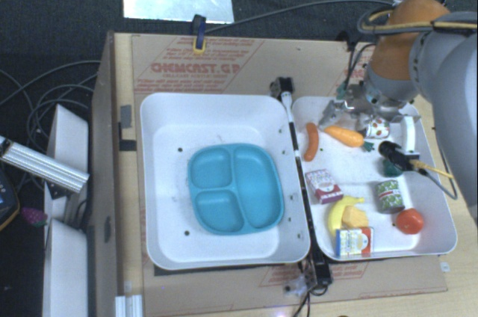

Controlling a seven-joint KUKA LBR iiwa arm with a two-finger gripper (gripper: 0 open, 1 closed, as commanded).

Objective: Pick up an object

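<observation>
over the right bin (pixel 447 232), near its far edge, the gripper (pixel 357 111) is seen just above a carrot (pixel 344 134); jaw state cannot be told. a sausage (pixel 310 141), red carton (pixel 323 185), banana (pixel 340 212), green can (pixel 389 196) and tomato (pixel 409 220) are spread nearby. a blue tray (pixel 235 187) is seated in the left bin (pixel 164 121).

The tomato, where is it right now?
The tomato lies in the right bin's near right corner, just below the green can.
</observation>
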